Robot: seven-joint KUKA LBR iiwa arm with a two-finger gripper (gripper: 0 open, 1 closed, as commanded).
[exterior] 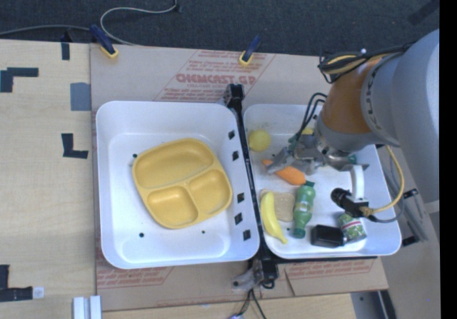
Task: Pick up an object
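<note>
A yellow three-compartment plastic plate (182, 182) lies in the left white bin (114, 239). In the right white bin (382, 242), a yellow ball (259, 140) sits at the back left, an orange carrot (290, 175) just in front of it, and a yellow banana (270, 216) lies left of a green bottle (303, 210). A black box (327, 236) rests at the front edge.

Right bin (385, 239) contents: yellow ball (259, 140) near upper-left corner; orange carrot (290, 175) lying flat mid-bin; green bottle (303, 209) on its side; banana (270, 216) along left wall beside a pale flat piece, possibly bread (285, 205); black block (328, 236) and small can (353, 228) at front edge.
</note>
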